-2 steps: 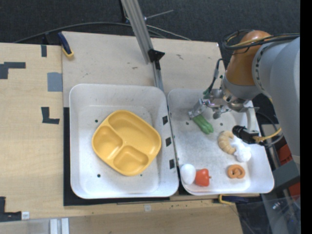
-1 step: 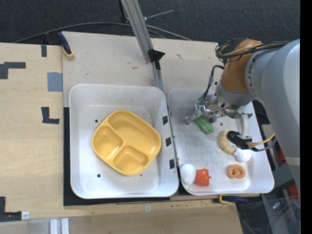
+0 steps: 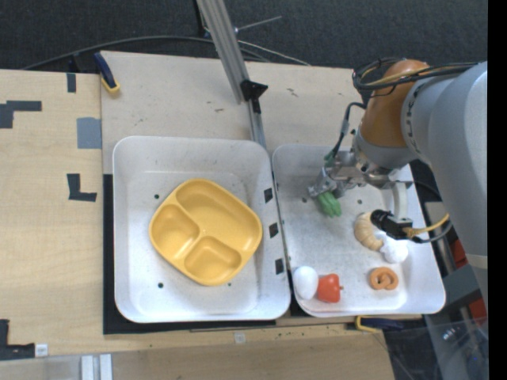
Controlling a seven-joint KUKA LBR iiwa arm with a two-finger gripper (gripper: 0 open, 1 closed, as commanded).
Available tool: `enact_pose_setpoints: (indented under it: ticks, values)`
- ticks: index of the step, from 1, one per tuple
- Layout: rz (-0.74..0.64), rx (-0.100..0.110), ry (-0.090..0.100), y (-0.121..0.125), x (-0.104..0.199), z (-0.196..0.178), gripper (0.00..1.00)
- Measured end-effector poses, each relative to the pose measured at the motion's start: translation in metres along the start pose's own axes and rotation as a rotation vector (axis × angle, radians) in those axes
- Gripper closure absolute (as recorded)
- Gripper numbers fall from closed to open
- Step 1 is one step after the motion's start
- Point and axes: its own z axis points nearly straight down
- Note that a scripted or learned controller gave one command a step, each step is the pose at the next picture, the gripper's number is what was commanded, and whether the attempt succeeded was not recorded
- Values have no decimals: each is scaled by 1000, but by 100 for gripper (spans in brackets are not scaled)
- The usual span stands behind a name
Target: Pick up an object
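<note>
My gripper [image 3: 326,185] hangs low in the right bin [image 3: 295,165], near its upper middle. A small green object [image 3: 329,205] lies right under its tip, touching or almost touching it; I cannot make out whether it is gripped. Other pickable items lie in the same bin: a tan croissant-like piece [image 3: 367,231], a white lump [image 3: 394,252], an orange ring [image 3: 383,279], a red pepper-like piece [image 3: 329,288] and a white egg shape [image 3: 304,277].
The left bin [image 3: 131,212] bears a yellow divided plate [image 3: 206,230]. A slanted metal pole [image 3: 230,42] crosses above the bins' shared wall. The grey arm with its orange band [image 3: 388,113] covers the right bin's upper right corner.
</note>
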Motion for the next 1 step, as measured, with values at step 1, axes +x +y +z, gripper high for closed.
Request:
enact_pose_setpoints:
  ticks: [1]
  values:
    - [3, -7, -1, 3, -9, -52, 100]
